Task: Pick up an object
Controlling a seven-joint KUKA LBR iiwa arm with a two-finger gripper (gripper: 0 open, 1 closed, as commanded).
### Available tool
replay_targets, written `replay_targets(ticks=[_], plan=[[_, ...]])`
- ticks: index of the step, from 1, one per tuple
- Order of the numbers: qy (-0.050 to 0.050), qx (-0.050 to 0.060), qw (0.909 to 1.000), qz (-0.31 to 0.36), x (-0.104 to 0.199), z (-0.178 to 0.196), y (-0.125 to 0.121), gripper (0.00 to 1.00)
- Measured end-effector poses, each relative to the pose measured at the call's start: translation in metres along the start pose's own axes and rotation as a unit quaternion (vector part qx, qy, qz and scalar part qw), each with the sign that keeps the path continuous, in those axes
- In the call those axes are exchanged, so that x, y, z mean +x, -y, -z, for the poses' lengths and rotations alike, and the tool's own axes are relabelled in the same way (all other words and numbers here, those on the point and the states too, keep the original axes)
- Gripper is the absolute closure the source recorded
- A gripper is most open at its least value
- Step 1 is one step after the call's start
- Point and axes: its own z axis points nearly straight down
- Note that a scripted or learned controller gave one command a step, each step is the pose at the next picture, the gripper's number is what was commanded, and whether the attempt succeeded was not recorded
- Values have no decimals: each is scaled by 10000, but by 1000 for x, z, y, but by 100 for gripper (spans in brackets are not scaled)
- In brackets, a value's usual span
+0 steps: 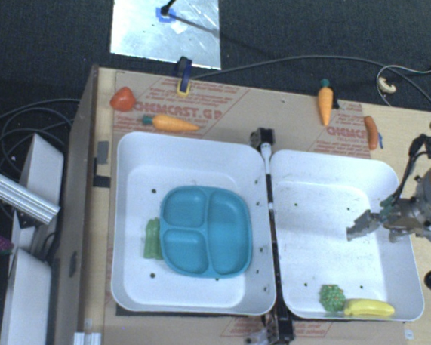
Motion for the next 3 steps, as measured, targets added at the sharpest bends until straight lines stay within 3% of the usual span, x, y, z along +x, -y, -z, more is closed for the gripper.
replay_targets(ticks=[1, 2, 3], plan=[[11, -8, 10000, 4, -65, 1, -106, 0], [-6, 17, 10000, 8, -64, -84, -144, 0], [7, -11, 10000, 23, -64, -71, -145, 100]])
